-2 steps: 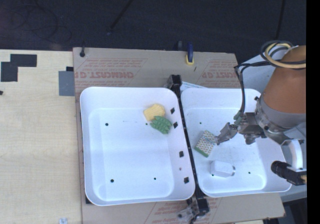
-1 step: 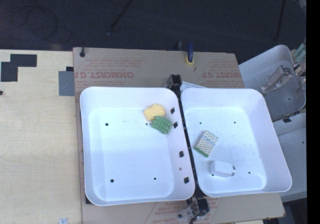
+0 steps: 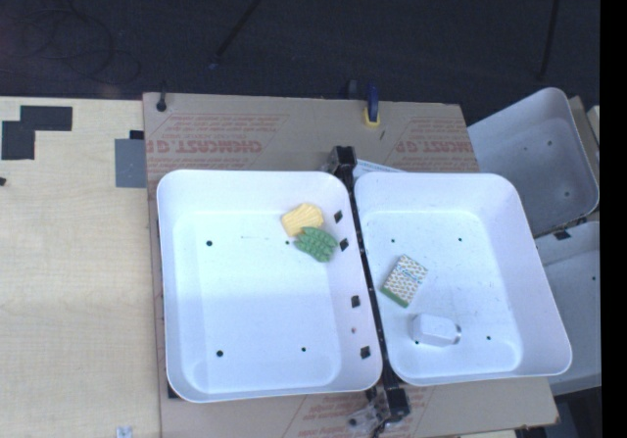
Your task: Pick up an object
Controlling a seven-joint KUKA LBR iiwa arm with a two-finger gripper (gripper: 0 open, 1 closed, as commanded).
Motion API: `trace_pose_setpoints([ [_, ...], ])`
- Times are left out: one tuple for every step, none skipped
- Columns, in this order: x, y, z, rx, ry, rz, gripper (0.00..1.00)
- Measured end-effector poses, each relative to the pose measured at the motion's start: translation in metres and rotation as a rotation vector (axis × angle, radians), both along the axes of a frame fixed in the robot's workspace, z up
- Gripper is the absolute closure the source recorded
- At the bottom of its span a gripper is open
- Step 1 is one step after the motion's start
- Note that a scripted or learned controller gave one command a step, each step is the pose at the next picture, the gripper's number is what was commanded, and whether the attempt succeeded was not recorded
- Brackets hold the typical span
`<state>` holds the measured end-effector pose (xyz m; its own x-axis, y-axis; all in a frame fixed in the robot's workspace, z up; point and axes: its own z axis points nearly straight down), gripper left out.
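Observation:
In the left bin [image 3: 245,318], near its back right corner, lie a yellow piece [image 3: 302,219] and a knobbly green piece [image 3: 316,244], touching each other. The right bin [image 3: 480,230] holds a small flat block with a green edge and a pale patterned face [image 3: 404,280], left of centre. In front of that block rests a white object [image 3: 435,330], hard to make out against the bin floor.
Both bins rest on a brown cardboard sheet [image 3: 255,137] on a pale wooden bench [image 3: 69,269]. Black clips [image 3: 356,301] join the bins along their shared edge. A blue and yellow clamp [image 3: 371,108] stands at the back. Grey metal plates [image 3: 534,147] lie to the right.

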<state>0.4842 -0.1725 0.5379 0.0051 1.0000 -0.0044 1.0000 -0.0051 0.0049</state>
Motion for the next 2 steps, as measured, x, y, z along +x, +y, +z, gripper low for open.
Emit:
trace_pose_setpoints([
  [0.002, 0.004, 0.006, 0.004, 0.009, 0.01, 1.0],
  [-0.009, 0.057, -0.088, 0.008, 0.018, 0.01, 1.0],
])
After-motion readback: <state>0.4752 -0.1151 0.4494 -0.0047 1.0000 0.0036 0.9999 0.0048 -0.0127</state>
